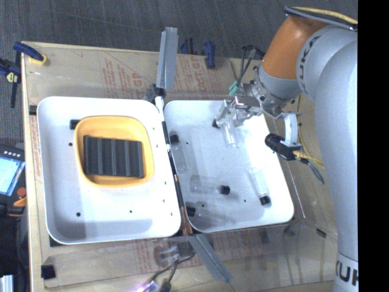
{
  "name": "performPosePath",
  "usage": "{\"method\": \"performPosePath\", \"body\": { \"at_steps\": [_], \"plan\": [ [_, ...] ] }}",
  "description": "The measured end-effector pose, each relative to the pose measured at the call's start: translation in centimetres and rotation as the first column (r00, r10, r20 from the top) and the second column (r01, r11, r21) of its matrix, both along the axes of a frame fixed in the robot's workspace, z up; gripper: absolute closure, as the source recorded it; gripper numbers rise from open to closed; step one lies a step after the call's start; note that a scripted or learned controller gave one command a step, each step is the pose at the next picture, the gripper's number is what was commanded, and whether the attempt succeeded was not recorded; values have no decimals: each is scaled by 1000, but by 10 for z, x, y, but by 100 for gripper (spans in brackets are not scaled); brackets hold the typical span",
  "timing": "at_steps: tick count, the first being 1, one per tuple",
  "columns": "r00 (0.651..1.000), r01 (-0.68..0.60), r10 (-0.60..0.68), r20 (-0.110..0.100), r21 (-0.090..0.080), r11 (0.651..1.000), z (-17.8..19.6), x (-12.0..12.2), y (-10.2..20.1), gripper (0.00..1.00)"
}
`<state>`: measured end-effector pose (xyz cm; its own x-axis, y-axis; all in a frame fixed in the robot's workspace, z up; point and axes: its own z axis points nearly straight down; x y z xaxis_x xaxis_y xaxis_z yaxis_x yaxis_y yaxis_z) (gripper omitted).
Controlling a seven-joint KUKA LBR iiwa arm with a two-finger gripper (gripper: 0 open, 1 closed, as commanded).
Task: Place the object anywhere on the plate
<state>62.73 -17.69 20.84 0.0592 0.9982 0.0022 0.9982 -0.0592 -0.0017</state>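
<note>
Plate [113, 128] — yellow, in the left bin [61, 212], well left of my gripper [230, 121]. Clear tubes [258, 186] lie in the right bin [276, 215] below it, long axes differing. Finger state: cannot tell.

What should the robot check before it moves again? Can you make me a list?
1. Plate in place: ok, the yellow plate sits in the left bin.
2. Plate has room: ok, its dark ridged middle is bare.
3. Things to pick: ok, clear tubes lie in the right bin.
4. Gripper position: ok, the gripper is over the right bin.
5. Holding something: cannot tell, clear parts blur there.
</note>
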Motion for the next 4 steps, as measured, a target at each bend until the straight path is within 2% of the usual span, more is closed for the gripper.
{"method": "performPosePath", "body": {
  "at_steps": [1, 2, 3, 4],
  "plan": [
    [977, -213, 213, 3, -3, 977, 7, 30, 65, 100],
    [900, -436, 436, -1, -1, 900, -16, 29, 135, 100],
    [849, -528, 528, -2, -1, 849, -11, 4, 176, 100],
    [675, -738, 738, -3, 2, 675, -18, -20, 178, 100]
  ]
}}
